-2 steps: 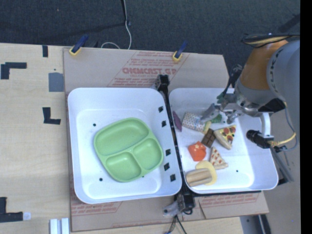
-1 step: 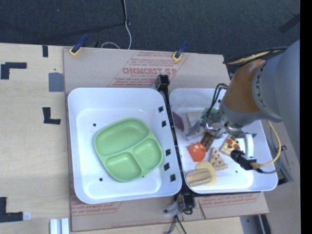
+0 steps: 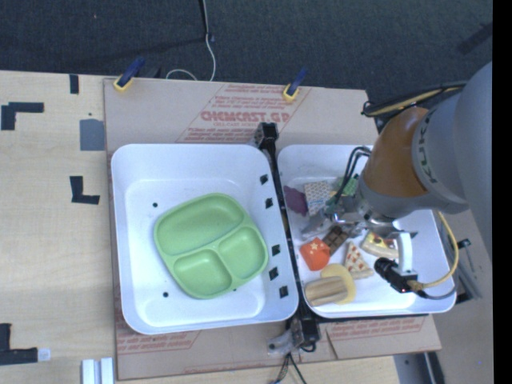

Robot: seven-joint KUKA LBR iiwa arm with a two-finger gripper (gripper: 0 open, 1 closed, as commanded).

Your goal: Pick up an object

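In the camera view, the tool [image 3: 340,218] hung low in the right bin [image 3: 445,250]. Whether it was spread or pinching could not be told. Just below it lay a brown piece [image 3: 335,236], with an orange toy [image 3: 315,253] beside that. The things were crowded, so the tool might have bumped them or grabbed nothing.
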